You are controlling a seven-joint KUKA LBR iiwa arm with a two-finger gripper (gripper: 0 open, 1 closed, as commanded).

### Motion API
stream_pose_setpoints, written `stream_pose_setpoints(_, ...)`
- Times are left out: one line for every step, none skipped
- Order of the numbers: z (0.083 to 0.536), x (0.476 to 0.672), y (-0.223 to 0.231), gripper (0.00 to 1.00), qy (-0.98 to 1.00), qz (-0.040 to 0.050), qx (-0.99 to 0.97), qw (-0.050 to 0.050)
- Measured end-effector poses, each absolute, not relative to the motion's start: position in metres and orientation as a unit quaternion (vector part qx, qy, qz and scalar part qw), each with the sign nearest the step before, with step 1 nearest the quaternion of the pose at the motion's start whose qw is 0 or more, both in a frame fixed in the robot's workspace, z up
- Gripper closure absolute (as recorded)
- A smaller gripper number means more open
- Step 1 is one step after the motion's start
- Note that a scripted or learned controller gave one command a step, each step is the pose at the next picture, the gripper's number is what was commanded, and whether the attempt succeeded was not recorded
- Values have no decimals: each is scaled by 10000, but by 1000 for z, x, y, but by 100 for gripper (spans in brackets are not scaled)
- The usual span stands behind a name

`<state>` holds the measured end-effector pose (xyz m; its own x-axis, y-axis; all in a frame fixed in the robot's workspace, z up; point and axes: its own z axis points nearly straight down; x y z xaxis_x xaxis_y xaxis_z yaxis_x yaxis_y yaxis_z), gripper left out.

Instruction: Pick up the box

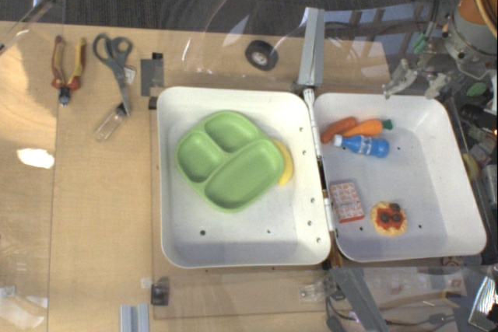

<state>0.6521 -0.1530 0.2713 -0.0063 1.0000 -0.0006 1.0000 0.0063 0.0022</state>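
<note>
Box (346, 200): lying flat, lower left of right bin (436, 237). Gripper (416, 78): upper right of frame, above bin's far rim, finger state unclear.

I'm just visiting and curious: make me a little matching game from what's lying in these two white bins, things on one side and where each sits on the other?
Things:
1. green divided plate
2. blue bottle
3. box
4. little pizza

Places:
A. right bin, by its left wall
B. left bin
C. right bin, near front, right of the box
D. right bin, just below the carrot

Pairs: 1-B, 2-D, 3-A, 4-C
</note>
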Motion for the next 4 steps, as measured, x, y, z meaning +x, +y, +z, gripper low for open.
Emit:
stream_pose_setpoints(179, 640, -118, 0, 7123, 6, 7019, 7)
stream_pose_setpoints(126, 611, -86, 0, 7575, 82, 6526, 123)
stream_pose_setpoints(110, 558, -107, 0, 7705, 21, 6375, 24)
stream_pose_setpoints(96, 521, -100, 0, 7813, 92, 6239, 151)
